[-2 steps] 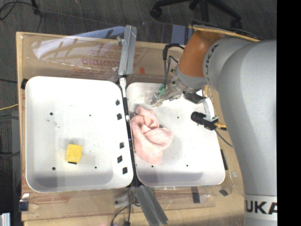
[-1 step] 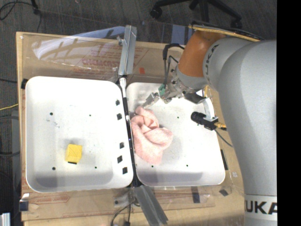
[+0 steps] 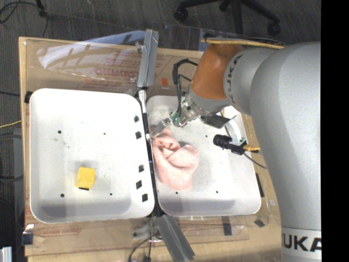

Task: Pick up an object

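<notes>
One pink cloth (image 3: 174, 160) lies crumpled, long axis running bottom-right; the pincer's (image 3: 163, 126) grip is unclear.

1 fixed camera, slanting down over bins (image 3: 38, 146)

Left bin (image 3: 54, 105): white plastic, smooth, faint sheen, a few dark specks.
Right bin (image 3: 229, 192): white plastic, smooth, lightly scuffed look.
Pink cloth (image 3: 175, 160): soft fabric, matt, fuzzy, rumpled in folds.
Yellow block (image 3: 85, 177): spongy-looking, matt, dull surface.
Arm casing (image 3: 289, 119): grey, smooth, satin sheen.
Wrist band (image 3: 214, 75): orange, smooth, slightly glossy.
Gripper (image 3: 163, 125): metal parts, dull grey; finer finish cannot be told.
Bench top (image 3: 32, 64): wood, pale, matt, under a clear glossy plastic sheet (image 3: 92, 59).
Divider rail (image 3: 146, 59): metal, brushed grey.
Floor (image 3: 82, 10): dark carpet, rough, matt.
</notes>
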